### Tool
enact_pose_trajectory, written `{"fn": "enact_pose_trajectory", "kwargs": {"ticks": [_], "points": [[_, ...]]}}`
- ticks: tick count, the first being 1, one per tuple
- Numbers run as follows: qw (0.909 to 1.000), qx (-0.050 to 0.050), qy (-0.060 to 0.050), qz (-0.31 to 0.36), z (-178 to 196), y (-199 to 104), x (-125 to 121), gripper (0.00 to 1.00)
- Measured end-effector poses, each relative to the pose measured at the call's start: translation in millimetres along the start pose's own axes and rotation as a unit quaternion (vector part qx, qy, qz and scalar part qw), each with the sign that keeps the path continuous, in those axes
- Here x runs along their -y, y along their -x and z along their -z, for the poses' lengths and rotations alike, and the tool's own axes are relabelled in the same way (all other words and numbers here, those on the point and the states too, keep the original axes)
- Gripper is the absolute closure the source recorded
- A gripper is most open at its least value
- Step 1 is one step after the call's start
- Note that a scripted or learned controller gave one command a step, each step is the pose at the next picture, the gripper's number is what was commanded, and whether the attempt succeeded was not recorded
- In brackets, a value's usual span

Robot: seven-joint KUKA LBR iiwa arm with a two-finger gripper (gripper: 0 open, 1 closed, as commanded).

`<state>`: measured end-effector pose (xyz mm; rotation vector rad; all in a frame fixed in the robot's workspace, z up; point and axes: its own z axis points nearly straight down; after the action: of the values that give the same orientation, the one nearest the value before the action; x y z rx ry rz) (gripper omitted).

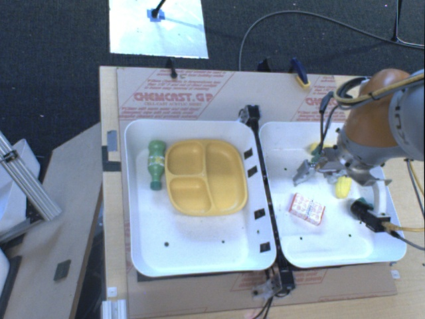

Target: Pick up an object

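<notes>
Gripper (307, 172) metallic, fingers spread, nothing between; flat red-white packet (307, 209) near; glossy yellow divided tray (205, 177) apart.

A yellow plastic divided plate (202, 177) lies in the plain white left-hand bin (199, 254), and along the plate's left edge lies a green plastic bottle (156, 164). The white right-hand bin (332, 251) carries a small red-and-white patterned packet (307, 209) and a small yellow object (342, 188). The grey arm (398, 121) bears an orange band (375, 102).
</notes>
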<state>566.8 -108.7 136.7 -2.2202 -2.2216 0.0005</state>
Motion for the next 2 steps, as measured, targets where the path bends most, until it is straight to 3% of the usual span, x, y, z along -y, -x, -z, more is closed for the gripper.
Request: {"fn": "enact_pose_trajectory", "kwargs": {"ticks": [1,2], "points": [[1.0,0.001,0.002,0.0,13,0,-1,1.0],[1.0,0.001,0.003,0.002,60,5,-9,1.0]]}}
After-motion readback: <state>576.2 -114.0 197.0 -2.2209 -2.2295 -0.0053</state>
